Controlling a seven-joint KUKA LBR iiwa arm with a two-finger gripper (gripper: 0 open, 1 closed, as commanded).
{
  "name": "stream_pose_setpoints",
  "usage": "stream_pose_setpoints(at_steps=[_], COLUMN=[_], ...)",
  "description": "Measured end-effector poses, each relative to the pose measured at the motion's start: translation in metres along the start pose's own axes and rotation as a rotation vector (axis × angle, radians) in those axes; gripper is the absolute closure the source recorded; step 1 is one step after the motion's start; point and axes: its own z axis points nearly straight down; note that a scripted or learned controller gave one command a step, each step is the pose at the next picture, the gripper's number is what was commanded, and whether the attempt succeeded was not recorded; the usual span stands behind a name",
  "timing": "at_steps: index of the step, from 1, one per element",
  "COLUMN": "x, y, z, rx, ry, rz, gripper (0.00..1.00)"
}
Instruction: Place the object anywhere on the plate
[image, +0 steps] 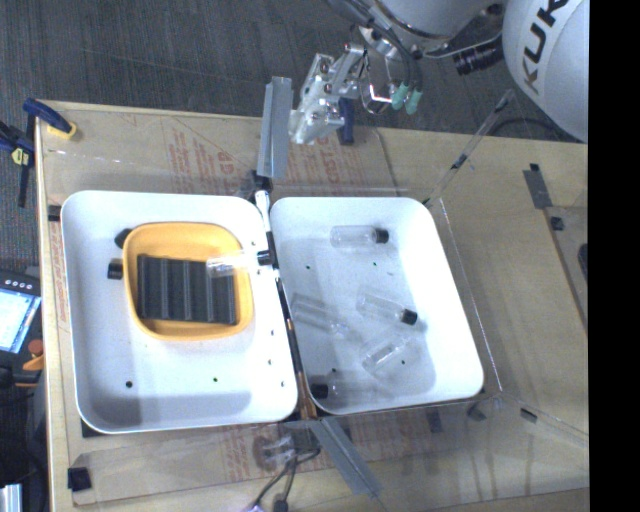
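A yellow plate (184, 238) lies in the left bin (100, 380) and carries a dark ridged insert (188, 290). A clear tube (229, 264) rests across the plate's right rim, next to the divide between the bins. Several clear tubes with black caps lie in the right bin (455, 330): one at the back (357, 237), one in the middle (384, 309), one lower down (384, 353). My gripper (318, 108) hangs high behind the bins, over the bench's far edge and well away from the plate and the tubes. I see nothing in it.
A grey metal bar (273, 125) stands behind the seam between the bins. Small black pieces (116, 269) lie left of the plate. A blue clamp (48, 117) sits at the bench's far left corner. A device with a screen (16, 318) sits off the left edge.
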Motion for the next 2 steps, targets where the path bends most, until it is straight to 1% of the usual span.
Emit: stream_pose_setpoints(at_steps=[2], x=[-0.002], y=[0.000], z=[-0.021], rx=[0.003], ry=[-0.006], rz=[0.001], gripper=[1.00])
